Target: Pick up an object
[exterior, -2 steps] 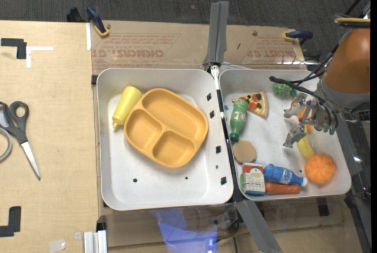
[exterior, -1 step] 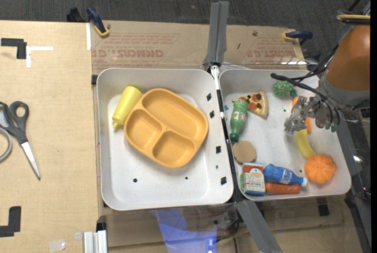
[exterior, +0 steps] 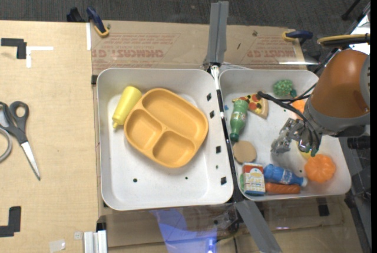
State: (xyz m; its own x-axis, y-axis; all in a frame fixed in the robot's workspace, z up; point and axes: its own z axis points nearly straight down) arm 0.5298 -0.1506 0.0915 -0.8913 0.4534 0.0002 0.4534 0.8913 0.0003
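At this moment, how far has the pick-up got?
Done: the arm has reached into the right bin, and the hand sits low among the toys there. In hand: nothing visible between its fingers; it is over bare bin floor, between the green bottle and the orange fruit. Left: closing on an object and lifting it. The yellow tray and yellow bottle lie in the left bin.

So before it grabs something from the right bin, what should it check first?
1. Gripper is over the right bin: ok.
2. Fingers bare, nothing held: ok.
3. Fingers open wide enough: cannot tell.
4. A toy sits close by: ok, the orange fruit lies just beside it.
5. That fruit is free of neighbours: not ok, the blue bottle crowds it.
6. Green bottle stands apart, an easier pick: ok.
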